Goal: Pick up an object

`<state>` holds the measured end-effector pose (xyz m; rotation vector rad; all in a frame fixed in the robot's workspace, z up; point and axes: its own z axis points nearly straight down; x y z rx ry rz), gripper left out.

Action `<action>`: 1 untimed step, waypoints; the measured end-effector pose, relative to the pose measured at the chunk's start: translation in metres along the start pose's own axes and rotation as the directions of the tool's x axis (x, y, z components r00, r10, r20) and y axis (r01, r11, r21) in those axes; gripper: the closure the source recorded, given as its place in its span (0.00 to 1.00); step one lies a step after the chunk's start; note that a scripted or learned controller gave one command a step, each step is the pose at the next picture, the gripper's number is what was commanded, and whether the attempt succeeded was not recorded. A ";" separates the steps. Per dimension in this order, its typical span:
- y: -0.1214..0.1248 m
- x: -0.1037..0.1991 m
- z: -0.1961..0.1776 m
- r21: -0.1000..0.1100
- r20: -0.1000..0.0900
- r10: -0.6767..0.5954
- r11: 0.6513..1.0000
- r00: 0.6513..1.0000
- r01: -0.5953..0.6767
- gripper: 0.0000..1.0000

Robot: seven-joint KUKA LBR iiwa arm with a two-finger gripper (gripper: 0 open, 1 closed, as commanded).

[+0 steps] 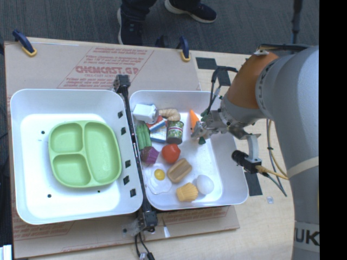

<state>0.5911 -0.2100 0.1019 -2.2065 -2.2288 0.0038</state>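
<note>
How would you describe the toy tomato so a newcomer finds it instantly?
Look in the right white bin, the one crowded with toy food. Near its middle, below the small green-labelled can, lies the tomato. It is the one round, red piece there, beside a purple piece and a tan bread piece.

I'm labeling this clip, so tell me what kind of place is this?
Probably a robotics lab or test bench. A grey robot arm reaches over two white bins, one holding toy food and the other a green divided plate. The cardboard base is held with clamps, and someone's shoes show on the carpet.
</note>
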 end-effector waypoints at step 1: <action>-0.050 0.030 -0.118 -0.005 0.002 0.004 1.000 1.000 -0.004 1.00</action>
